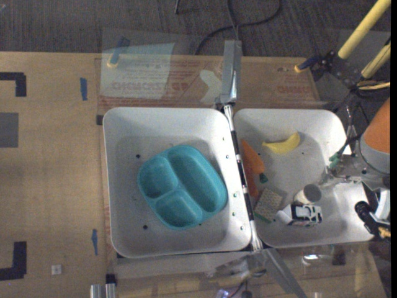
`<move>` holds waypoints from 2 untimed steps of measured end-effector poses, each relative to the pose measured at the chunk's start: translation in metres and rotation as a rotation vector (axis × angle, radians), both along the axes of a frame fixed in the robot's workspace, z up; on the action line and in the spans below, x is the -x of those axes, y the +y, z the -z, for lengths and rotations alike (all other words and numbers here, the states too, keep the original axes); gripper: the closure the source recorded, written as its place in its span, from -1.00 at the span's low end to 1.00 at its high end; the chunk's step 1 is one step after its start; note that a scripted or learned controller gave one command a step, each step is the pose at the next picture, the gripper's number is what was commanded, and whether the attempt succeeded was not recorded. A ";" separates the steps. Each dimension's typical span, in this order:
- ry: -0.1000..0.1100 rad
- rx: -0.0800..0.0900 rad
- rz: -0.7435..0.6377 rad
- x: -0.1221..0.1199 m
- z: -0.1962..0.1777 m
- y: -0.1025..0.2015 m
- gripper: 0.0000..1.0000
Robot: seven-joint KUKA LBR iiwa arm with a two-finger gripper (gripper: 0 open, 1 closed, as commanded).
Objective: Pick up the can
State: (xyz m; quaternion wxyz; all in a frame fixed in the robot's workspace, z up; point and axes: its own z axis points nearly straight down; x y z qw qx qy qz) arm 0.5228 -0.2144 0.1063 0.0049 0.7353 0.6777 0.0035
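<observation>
At the near edge of the right bin, a small black-and-white carton lay on its side. Just left of it sat a speckled pad. The can stood upright just behind the carton, touching it or nearly so, its grey top facing up, in the near right part of that bin.

The gripper hung over the bin's right side, just right of and a little beyond the can, apart from it. Nothing showed in its grasp, and whether it was open or closed could not be told from the blurred metal parts. The arm came in from the right edge, its orange band above the wrist and its grey body running down toward the near right corner, so the wrist pointed left and down into the bin.

Further in, a carrot lay along the bin's left wall, and a banana lay near the far wall.

In the left bin a teal divided plate rested about the middle, tilted toward the near left.

Beyond both bins, on the bench, a clear-covered sheet lay flat, and a black cable looped on the floor behind.
</observation>
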 end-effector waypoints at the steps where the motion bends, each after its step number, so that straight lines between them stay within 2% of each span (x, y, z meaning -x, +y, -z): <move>1: 0.001 -0.002 0.000 0.000 0.000 0.001 -1.00; 2: 0.013 -0.002 -0.284 0.043 -0.051 -0.001 -1.00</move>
